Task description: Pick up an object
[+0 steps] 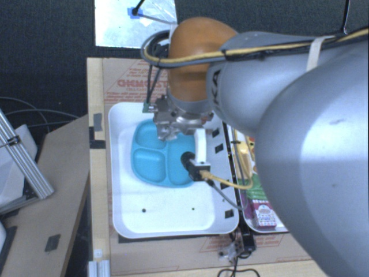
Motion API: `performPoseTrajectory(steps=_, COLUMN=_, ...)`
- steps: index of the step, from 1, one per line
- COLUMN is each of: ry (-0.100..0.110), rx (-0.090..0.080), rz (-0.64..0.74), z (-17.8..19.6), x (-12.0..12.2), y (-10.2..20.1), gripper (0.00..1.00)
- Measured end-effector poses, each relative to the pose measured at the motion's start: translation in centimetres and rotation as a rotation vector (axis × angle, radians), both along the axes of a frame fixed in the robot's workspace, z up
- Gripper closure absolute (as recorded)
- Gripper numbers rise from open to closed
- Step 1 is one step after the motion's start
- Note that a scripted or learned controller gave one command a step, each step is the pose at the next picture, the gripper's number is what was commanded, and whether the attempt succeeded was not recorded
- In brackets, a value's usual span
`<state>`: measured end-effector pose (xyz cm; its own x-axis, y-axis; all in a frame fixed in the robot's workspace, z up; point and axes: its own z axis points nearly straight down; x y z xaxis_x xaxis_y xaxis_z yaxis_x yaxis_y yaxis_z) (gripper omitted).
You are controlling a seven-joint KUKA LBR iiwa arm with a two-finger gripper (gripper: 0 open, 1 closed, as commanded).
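A blue divided plate lies in the left white bin, toward its far half. My gripper hangs directly over the plate's far right part, under the orange band of the wrist. The wrist body hides the fingertips and the plate's far edge. A packaged item with red and green print lies in the right bin, mostly covered by the grey arm.
The arm fills the right and upper right of the view and covers most of the right bin. A black cable and a yellow hose run from the wrist across the divider between bins. Cardboard surrounds the bins.
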<state>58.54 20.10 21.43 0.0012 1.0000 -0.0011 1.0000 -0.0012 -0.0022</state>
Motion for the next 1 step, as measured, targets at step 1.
performPoseTrajectory(steps=1, ry=-0.012, rx=0.002, rz=0.000, z=2.54, x=8.73, y=-2.19, gripper=1.00)
